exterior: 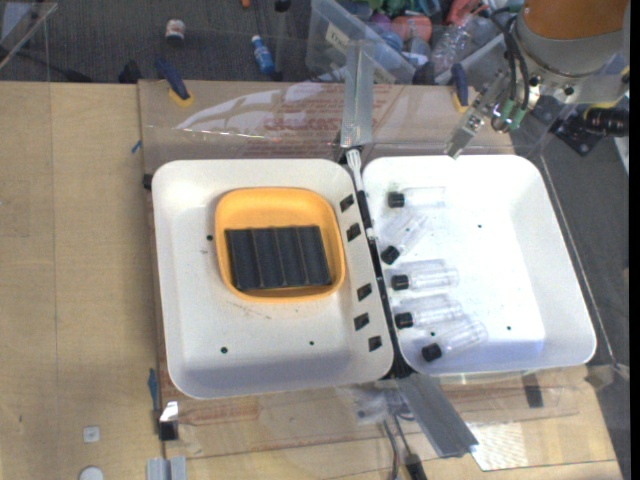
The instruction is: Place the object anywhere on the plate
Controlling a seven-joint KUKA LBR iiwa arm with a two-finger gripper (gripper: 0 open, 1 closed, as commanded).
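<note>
Plainly, the objects to be moved are clear plastic vials with black caps, scattered in the right bin (520,268). One vial (415,199) is seen near that bin's 11 o'clock corner, its long axis lying roughly from 9 to 3 o'clock with the cap at the 9 o'clock end. A second vial (405,236) is tilted just below it, and three more (428,278) (430,315) (452,338) are ranged toward 6 o'clock, caps pointing toward the divider between the bins.

The plate (278,208), yellow-orange with a dark ribbed block (278,256) resting on it, is set in the left bin (190,268), at 9 o'clock from the vials and across the divider.

The gripper (470,128) is held above the far rim of the right bin, at about 1 o'clock from the topmost vial and well apart from it. Nothing is seen between the fingers; whether they are spread or closed cannot be told from this slant.

The coming move is judged to turn on one relation: the nearest vial lies toward 7 o'clock from the fingertips and lower, so a descent that way would be needed, with the fingers best set across the vial's 9-to-3 axis. No vial is yet grasped, so the task is judged barely begun.
</note>
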